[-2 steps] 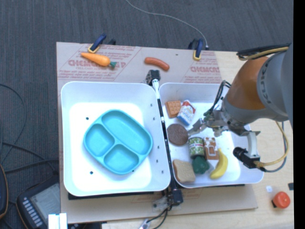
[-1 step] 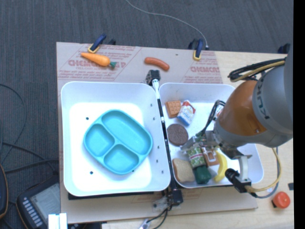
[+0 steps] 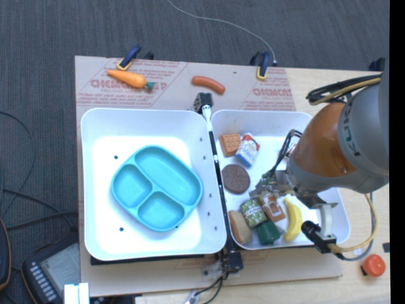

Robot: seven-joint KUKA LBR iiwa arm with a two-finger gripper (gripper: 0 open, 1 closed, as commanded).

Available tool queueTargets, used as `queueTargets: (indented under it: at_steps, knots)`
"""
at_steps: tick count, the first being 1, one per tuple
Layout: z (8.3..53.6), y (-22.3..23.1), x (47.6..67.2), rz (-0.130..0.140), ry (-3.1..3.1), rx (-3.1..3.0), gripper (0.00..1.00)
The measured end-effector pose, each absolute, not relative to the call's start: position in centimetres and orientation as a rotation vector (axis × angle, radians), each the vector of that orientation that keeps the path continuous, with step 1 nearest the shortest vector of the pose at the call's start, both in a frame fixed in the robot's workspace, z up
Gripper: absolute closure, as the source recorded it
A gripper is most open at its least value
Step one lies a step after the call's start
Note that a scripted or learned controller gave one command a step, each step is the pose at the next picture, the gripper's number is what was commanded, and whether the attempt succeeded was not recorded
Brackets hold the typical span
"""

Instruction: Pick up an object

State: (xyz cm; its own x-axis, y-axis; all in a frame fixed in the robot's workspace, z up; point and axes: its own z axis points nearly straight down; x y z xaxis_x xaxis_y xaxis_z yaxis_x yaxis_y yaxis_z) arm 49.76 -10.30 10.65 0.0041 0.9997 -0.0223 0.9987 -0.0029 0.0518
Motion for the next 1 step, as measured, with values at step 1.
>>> queueTargets:
  at_steps: [1]
  knots:
    - [21.57,-4.16,50.63,0.000,2.222,2.220,1.00]
